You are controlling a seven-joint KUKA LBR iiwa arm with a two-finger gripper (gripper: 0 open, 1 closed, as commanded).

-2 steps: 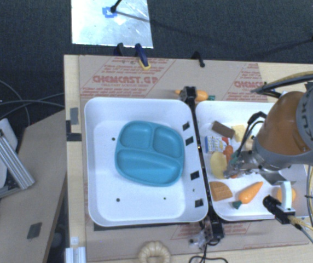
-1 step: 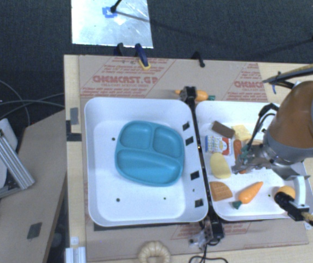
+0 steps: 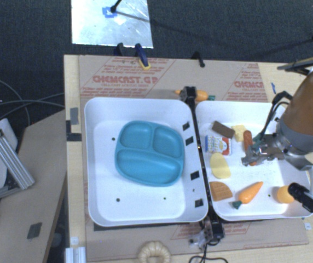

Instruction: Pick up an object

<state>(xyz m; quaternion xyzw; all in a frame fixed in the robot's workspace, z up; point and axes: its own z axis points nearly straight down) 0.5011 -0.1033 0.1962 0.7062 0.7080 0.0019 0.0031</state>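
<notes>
The gripper point(image 3: 250, 159) hangs low over the right bin point(image 3: 266, 210); whether its fingers are apart or together I cannot tell. A sausage point(image 3: 247, 139) lies just above it, a carrot point(image 3: 250, 192) below it, a yellow piece point(image 3: 219, 166) to its left. The blue tray point(image 3: 149, 152) sits well left, in the left bin point(image 3: 99, 163).
</notes>
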